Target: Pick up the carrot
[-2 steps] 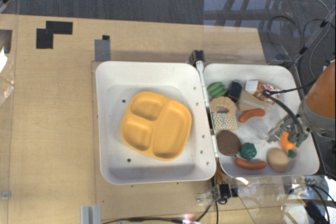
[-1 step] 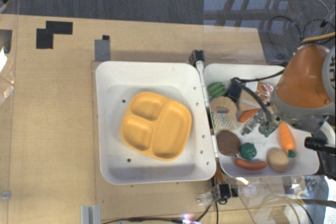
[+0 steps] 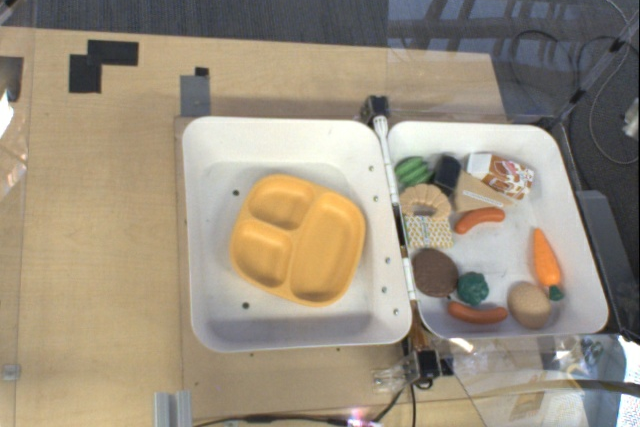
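while the bench (image 3: 100,245) carries two white bins side by side, the inspection runs from the left. the left bin (image 3: 215,315) holds a yellow divided plate (image 3: 297,237) with three compartments, lying roughly at its centre and apart from every wall.

the right bin (image 3: 560,165) holds the toy food. along its left wall, far to near: a green vegetable (image 3: 411,170), a round ridged biscuit (image 3: 424,201), a patterned square (image 3: 428,232) and a brown disc (image 3: 435,271). toward the middle lie a dark block (image 3: 446,172), a printed packet (image 3: 508,177), a sausage (image 3: 480,219), a dark green floret (image 3: 473,288) and a second sausage (image 3: 477,313) near the near wall.

the carrot (image 3: 545,260) lies in the right part of the right bin, just beside its right wall. its long axis runs far to near with a slight tilt; the pointed tip is at the far end and the green stub at the near end. that stub sits just beside a beige rounded piece (image 3: 530,304), possibly touching it; the far half of the carrot has bare bin floor on its left.

as for the tool, its state cannot be told from this view. judged from the rig, the arm enters from the right, so the carrot is the item nearest its approach. a grip across the short axis, taken toward the far half, would likely avoid the beige piece; the right wall leaves little room on that side.
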`<state>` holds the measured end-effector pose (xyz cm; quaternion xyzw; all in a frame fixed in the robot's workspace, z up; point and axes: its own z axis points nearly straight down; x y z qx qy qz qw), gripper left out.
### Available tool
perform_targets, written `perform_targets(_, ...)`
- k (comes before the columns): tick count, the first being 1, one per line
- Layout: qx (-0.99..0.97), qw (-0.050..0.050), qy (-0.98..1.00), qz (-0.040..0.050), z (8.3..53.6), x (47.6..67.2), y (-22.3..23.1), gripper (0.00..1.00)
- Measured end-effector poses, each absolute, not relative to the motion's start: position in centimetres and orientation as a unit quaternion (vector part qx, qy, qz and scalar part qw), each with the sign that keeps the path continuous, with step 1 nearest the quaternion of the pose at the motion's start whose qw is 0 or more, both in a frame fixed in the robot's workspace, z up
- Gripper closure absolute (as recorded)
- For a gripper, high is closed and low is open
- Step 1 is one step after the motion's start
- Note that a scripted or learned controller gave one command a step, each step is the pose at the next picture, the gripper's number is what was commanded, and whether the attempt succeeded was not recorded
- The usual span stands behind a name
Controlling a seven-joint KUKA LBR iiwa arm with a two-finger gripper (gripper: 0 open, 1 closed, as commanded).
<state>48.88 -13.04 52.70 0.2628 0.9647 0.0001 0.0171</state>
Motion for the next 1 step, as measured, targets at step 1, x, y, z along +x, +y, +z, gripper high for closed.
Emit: perform_targets(1,0.263,0.011,0.965,0.0004,52.2,48.9,-12.99,0.0)
